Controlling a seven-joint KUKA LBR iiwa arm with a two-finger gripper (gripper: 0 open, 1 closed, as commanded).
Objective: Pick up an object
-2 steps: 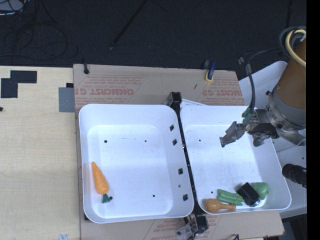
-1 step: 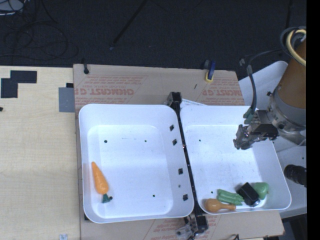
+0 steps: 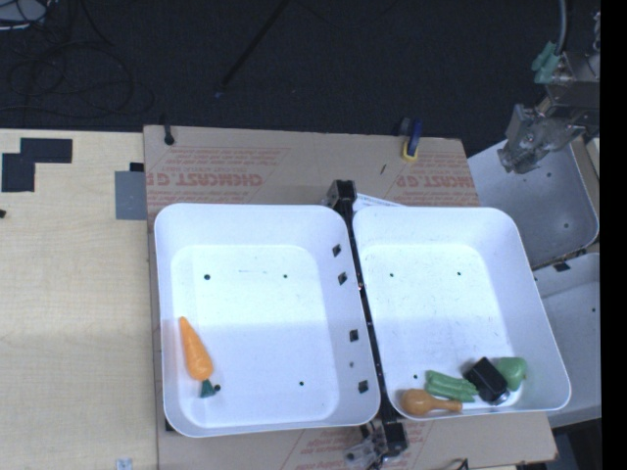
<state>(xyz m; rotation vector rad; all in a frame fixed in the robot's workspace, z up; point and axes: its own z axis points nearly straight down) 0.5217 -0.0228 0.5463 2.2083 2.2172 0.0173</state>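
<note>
Two white bins sit side by side on a brown cardboard sheet (image 3: 294,164), which lies over a pale wooden bench (image 3: 69,292). The far part of the scene is dark floor with loose cables (image 3: 69,27) strewn at the far left. On the bench's far-left part are black patches (image 3: 39,160) and a grey square (image 3: 128,194). A grey plate (image 3: 549,204) lies right of the cardboard.

The cardboard carries red lettering (image 3: 211,177), upside down from this side – it seems to read "CHEMCAST GP", and repeats at the far right and the near edge. A blue and yellow clip (image 3: 411,140) grips its far edge. A black clamp (image 3: 341,194) sits at the far end of the seam between the bins.

The left bin (image 3: 245,221) holds an orange carrot (image 3: 196,351) near its near-left corner, its dark green top (image 3: 208,389) pointing nearer. In the near-right corner of the right bin (image 3: 441,225) lies a cluster: a tan pear-like piece (image 3: 426,402), a green pod (image 3: 451,387), a black block (image 3: 487,380) and a green lump (image 3: 511,368), close together or touching.

The gripper (image 3: 521,145) hangs at the far right, outside both bins and well apart from every object – whether it is spread or pressed together cannot be told
</note>
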